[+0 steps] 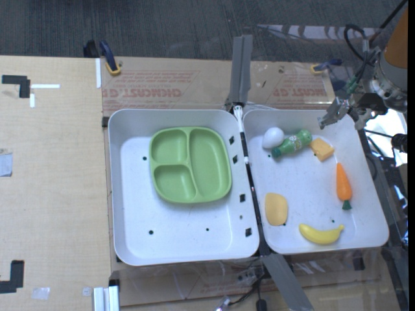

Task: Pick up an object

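Gripper (332,116) sits at the top right corner of the right bin (305,193), over the bin's back rim, arm coming in from the right edge. Fingers point down-left toward the bin; too small and cluttered with cables to tell how they stand. Nothing visible between them.

Right bin contents, all lying on the bin floor:
- white egg (273,136) near the back left, touching the cap end of a green bottle (292,143) that lies on its side, tilted up to the right
- yellow cheese wedge (322,149) just beside the bottle's right end, closest item to the gripper but clearly apart from it
- carrot (343,184) along the right wall, orange body up, green tip toward the front
- yellow-orange rounded piece (276,208), looks like a mango or lemon, near the left wall
- banana (321,233) at the front, curved upward, just right of the rounded piece

Left bin (130,206) holds a green divided plate (190,164) with three compartments, sitting in the back half, slightly rotated.

Bins touch along the middle divider. Both rest on a cardboard sheet (168,86) on a light wood bench (52,173). A blue-and-yellow clamp (109,58) grips the sheet's back left corner.
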Controlling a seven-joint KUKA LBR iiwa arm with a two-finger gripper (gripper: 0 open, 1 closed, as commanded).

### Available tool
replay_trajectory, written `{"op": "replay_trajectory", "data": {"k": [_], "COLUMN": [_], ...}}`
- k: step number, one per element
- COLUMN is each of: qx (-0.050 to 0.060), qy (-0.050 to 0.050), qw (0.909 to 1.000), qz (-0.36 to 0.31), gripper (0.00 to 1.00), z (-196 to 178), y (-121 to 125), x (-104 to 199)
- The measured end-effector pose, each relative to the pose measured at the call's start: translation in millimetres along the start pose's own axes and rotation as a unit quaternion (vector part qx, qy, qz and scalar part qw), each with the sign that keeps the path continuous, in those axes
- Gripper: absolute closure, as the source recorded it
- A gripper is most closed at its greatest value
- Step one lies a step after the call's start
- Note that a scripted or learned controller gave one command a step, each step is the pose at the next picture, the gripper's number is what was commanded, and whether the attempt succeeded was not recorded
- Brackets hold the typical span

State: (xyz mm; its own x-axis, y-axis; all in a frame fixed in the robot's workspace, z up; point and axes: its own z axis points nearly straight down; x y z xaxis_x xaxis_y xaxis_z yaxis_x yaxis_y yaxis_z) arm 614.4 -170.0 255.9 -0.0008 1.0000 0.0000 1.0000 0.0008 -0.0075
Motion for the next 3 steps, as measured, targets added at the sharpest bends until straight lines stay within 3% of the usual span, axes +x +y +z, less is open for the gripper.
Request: {"op": "replay_trajectory", "data": {"k": [1, 2, 3], "qx": [-0.001, -0.001, -0.001], "qy": [0.000, 0.007, 0.007], "qw": [0.9992, 0.9986, 0.9986], "qz": [-0.040, -0.052, -0.052], "gripper": [0.00, 0.00, 0.00], "z": [134.6, 167.9, 167.9], "y": [2.2, -44.4, -44.3], "x": [-36.1, -43.9, -43.9]}}
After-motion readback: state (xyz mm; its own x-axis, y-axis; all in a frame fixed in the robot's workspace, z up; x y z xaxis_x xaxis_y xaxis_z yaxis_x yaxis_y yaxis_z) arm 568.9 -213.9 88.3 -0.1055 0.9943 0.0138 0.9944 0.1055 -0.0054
